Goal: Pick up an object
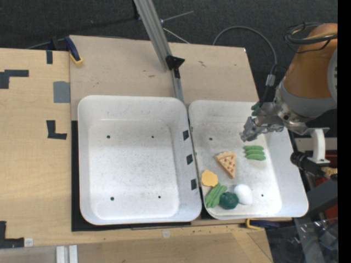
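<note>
Hand (249, 134) above green pods (254, 152) (right bin (285, 201)).

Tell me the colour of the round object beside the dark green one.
White round object, clearest in the camera view.

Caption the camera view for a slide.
End effector above green pods in right bin, beside waffle wedge.

Arm (307, 86): grey casing, broad orange band above wrist. Thin black cable loops beside band. Gripper (251, 133): dark grey metal, small, blocky, below band.
</note>
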